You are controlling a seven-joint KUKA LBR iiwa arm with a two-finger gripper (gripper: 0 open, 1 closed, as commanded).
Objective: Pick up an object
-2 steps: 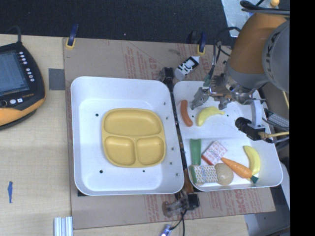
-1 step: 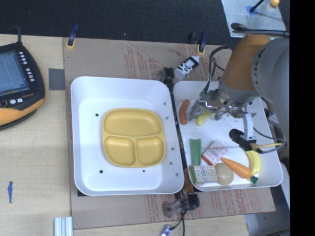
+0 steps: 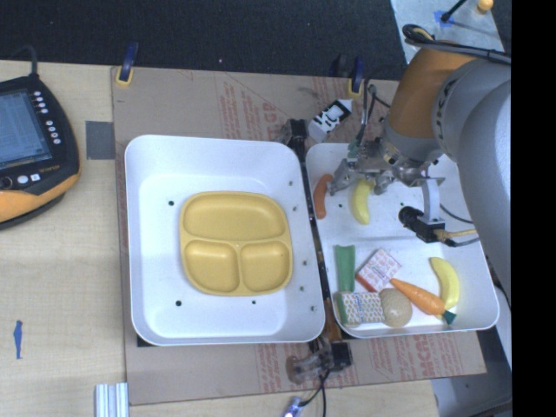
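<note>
My gripper (image 3: 366, 177) hangs over the far left part of the right bin (image 3: 469, 324), under the grey arm with its orange band. A small yellow banana (image 3: 360, 205) lies directly below it, its upper end tucked under the gripper. A red sausage-like piece (image 3: 320, 195) lies just left of the gripper by the bin's wall. Nearer the front of this bin lie a green strip (image 3: 345, 266), a red and white packet (image 3: 379, 269), a patterned block (image 3: 360, 307), a beige lump (image 3: 396, 308), a carrot (image 3: 417, 295) and a second banana (image 3: 446, 281).
The left bin (image 3: 148, 233) holds a yellow divided plate (image 3: 236, 240). A control pendant (image 3: 26, 146) rests on the bench at far left. A black fitting with cables (image 3: 421, 224) hangs from the arm over the right bin. Blue clamps (image 3: 128, 63) pin the cardboard.
</note>
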